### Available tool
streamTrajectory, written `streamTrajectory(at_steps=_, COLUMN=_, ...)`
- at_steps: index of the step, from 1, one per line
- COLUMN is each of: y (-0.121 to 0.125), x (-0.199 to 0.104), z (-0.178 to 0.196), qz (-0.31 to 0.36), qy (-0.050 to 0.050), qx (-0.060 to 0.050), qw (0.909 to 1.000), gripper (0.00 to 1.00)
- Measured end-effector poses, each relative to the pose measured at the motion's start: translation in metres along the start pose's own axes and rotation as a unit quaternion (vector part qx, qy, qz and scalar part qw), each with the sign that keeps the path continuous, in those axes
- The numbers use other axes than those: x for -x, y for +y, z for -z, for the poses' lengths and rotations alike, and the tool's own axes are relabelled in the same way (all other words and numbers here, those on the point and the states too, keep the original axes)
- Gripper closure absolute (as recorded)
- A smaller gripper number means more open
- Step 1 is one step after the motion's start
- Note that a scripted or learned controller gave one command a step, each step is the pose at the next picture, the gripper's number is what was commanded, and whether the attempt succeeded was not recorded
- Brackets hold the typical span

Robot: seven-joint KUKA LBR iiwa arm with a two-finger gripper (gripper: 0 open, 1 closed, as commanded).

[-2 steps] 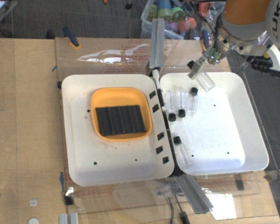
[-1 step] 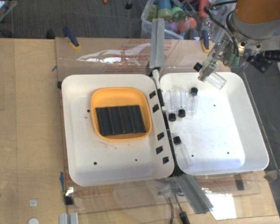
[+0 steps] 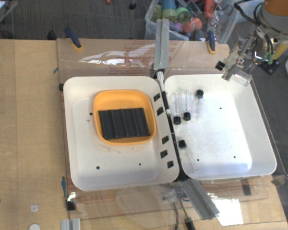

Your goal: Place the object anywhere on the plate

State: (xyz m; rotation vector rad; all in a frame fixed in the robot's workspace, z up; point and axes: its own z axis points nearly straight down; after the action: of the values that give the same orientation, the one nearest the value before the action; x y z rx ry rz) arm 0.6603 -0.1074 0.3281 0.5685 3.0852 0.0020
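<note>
Item 1. Table (image 3: 19,128): light wood, carrying both bins; bare wood lies far left of the tool.

Item 2. Left bin (image 3: 74,169): shallow, white, on the far side of the divider from the tool. Its near rim is well apart from the tool.

Item 3. Right bin (image 3: 264,169): shallow, white. The tool hangs over its far right corner. Its floor below and left of the tool is mostly bare, which gives open room for travel.

Item 4. Black tabs (image 3: 165,140): a row along the shared edge of the bins, between the tool and the plate. Any crossing passes over this ridge.

Item 5. Black ridged block (image 3: 124,123): the task's thing, by judgement. It lies flat on the plate, well apart from the tool, left of it and nearer the camera. Its long axis runs left to right in the view, and its grooves run near to far. It rests wholly within the plate's rim, so the placing looks already done.

Item 6. Orange plate (image 3: 125,96): rounded square, in the middle of the left bin, with white floor on all sides.

Item 7. Clear pieces with black caps (image 3: 185,104): lying by the divider, between the tool and the plate. What they are cannot be told.

Item 8. Tool (image 3: 237,66): raised at the far rim. Whether it is released or clenched cannot be told. Nothing is plainly in its grasp.

Item 9. Clear tub (image 3: 192,8): holds coloured oddments, beyond the bins, left of the tool.
</note>
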Motion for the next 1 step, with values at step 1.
streamTrajectory(at_steps=1, y=-0.0604, x=0.0208, z=0.0828, qz=0.1, qy=0.0, qx=0.0, qw=0.995, gripper=1.0)
